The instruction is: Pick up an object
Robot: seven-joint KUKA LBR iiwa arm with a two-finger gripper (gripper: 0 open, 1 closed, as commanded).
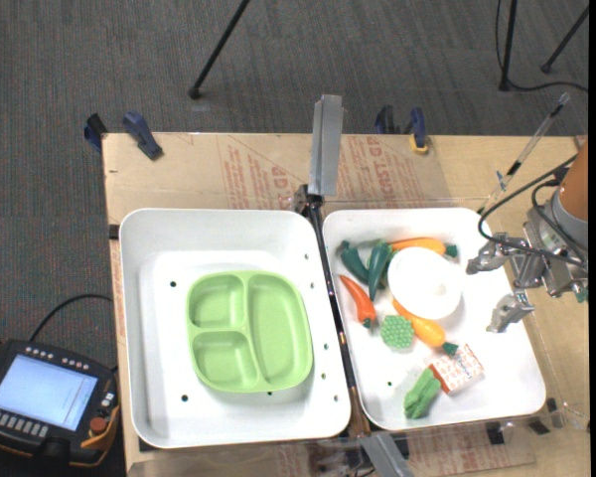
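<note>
Bench with two shallow white bins side by side. Left bin [139, 316]: one green divided plate [248, 331], three compartments, lying flat near the middle. Right bin [521, 366]: a cluster of toy items toward its left and near portions. White round plate [427, 281] at centre; yellow-orange piece [422, 245] just beyond it on the far side; dark green vegetables [366, 260] to its left; orange carrot [359, 299] near the dividing wall; green round brush-like item [397, 332] touching an orange-yellow piece [427, 329] just near the plate; small red-and-white carton [457, 369] beside a green leafy item [421, 394] at the near edge. Gripper [505, 286]: over the right side of the right bin, fingers spread apart, nothing between them, clear of the items and well right of the plate. Teach pendant [45, 396] on the floor, near left.
</note>
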